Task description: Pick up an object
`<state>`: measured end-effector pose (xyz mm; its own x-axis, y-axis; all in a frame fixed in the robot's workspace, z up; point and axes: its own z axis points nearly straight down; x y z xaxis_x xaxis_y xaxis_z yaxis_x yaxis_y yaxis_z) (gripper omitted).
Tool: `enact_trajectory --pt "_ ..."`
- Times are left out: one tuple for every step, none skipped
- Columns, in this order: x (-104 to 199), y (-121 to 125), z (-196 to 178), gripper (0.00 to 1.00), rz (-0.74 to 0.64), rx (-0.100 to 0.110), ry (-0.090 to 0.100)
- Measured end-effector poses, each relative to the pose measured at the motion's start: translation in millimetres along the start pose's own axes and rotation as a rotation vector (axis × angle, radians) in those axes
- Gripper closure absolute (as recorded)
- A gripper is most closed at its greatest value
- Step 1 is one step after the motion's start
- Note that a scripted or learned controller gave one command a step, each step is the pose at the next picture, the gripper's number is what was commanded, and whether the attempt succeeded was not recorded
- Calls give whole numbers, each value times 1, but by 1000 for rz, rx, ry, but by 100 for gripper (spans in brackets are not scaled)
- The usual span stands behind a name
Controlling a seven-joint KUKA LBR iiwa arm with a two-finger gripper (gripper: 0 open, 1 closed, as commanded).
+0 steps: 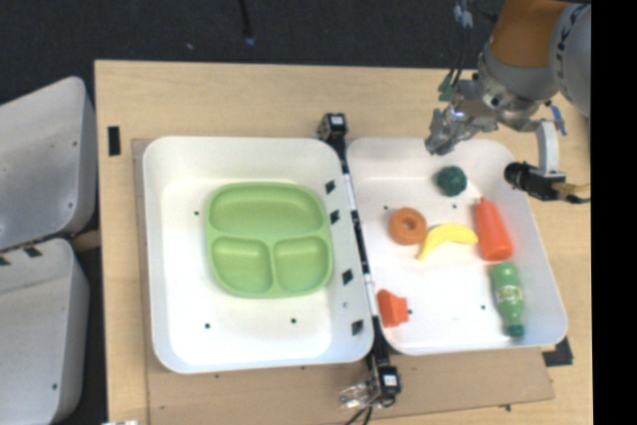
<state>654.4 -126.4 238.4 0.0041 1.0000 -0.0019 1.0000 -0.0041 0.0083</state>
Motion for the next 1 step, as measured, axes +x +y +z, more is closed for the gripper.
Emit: enact_trajectory --pt "-1 2 -55 100 -7 1 1"
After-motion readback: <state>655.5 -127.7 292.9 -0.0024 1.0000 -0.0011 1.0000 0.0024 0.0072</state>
